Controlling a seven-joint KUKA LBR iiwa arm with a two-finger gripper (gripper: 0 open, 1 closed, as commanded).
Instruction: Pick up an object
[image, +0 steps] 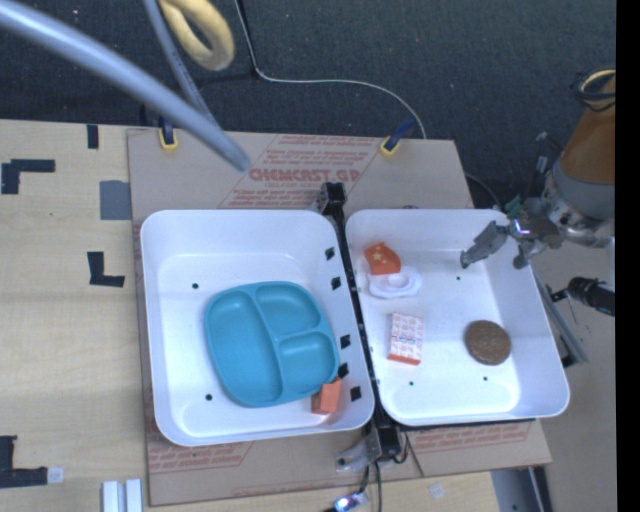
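Brown disc (488, 342) sits lower-right in the right bin (540, 395), nearest target: straight down-frame from gripper (496, 250), whose fingers are apart, holding nothing.

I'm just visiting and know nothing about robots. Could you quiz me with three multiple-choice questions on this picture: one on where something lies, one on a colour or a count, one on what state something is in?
1. Where does the blue divided plate lie?
A. in the left bin
B. in the right bin
C. on the cardboard outside both bins

2. How many things lie in the right bin?
A. two
B. four
C. six

3. What is the gripper doing?
A. holding the plate
B. pressing down on the brown round disc
C. hanging over the right bin with nothing between its fingers

Answers:
1. A, the plate fills the left bin's floor beside a small orange block.
2. B, an orange toy, a white piece, a small printed packet and the disc.
3. C, its fingers stand apart with white bin showing between them.
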